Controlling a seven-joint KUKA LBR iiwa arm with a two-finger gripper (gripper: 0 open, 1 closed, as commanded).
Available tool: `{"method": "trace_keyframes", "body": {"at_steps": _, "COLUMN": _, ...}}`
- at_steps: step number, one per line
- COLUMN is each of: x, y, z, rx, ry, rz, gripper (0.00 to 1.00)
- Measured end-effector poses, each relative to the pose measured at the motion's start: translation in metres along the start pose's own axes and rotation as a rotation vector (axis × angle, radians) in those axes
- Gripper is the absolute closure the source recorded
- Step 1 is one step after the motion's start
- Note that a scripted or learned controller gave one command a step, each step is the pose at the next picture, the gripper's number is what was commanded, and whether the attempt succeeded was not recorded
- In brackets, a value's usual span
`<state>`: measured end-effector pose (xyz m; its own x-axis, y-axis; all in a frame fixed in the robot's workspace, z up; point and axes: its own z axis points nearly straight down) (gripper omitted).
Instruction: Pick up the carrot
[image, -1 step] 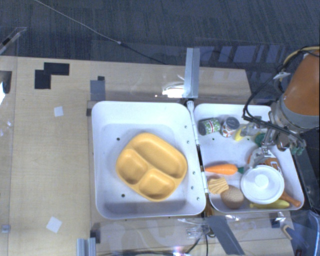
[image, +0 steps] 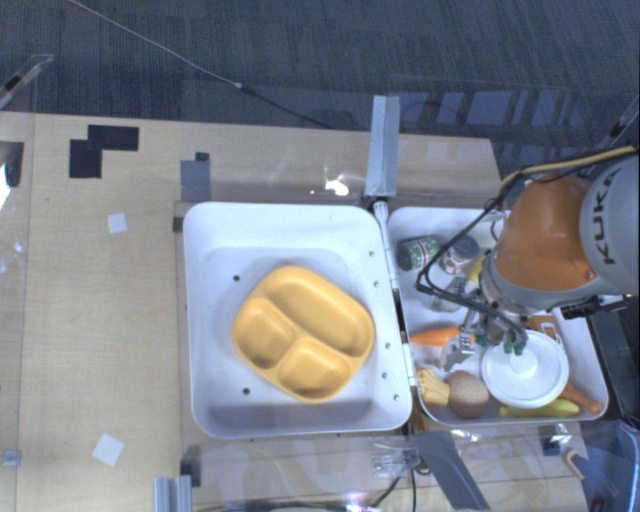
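Observation:
The carrot (image: 433, 338) is an orange piece lying in the right bin (image: 400, 300) near its left wall, partly hidden under the arm. My gripper (image: 466, 343) hangs low over the bin, right beside the carrot's right end. The wrist and cables cover the gripper, and nothing can be made out in its grasp. The orange band of the arm (image: 542, 240) sits above it.
Around the gripper lie a white round dish (image: 524, 370), a brown potato (image: 468, 393), a banana (image: 540, 408) and a green can (image: 420, 250). The left bin (image: 210, 390) holds a yellow divided plate (image: 303, 330).

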<state>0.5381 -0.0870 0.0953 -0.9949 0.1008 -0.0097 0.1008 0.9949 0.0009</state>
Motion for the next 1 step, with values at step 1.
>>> {"method": "trace_keyframes", "body": {"at_steps": 1, "x": 0.0003, "y": -0.0027, "z": 0.0062, "rx": 0.001, "ry": 0.001, "rz": 0.821, "gripper": 0.00}}
